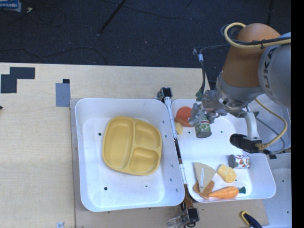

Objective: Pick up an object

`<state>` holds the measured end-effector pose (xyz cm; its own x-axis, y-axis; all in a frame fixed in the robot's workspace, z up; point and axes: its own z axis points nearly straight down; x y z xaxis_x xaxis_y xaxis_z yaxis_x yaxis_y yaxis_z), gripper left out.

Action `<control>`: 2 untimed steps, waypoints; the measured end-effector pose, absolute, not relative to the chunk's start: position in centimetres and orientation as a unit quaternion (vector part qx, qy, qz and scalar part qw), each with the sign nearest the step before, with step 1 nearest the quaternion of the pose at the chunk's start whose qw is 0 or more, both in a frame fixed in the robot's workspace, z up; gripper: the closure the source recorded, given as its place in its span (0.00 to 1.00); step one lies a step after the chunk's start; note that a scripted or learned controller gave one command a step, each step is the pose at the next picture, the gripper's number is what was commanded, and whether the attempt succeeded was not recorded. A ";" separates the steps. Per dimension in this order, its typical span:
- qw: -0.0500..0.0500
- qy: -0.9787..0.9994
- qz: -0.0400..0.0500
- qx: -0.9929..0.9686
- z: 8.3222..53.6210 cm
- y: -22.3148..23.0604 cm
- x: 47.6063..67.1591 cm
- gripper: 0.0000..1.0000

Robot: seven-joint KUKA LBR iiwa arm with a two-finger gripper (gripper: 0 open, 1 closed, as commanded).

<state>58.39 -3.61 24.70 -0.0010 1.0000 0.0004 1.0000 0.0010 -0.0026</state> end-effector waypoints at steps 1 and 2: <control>0.001 -0.707 0.002 -0.707 24.1 -4.1 57.1 1.00; 0.002 -0.707 0.001 -0.707 24.1 -1.5 56.2 1.00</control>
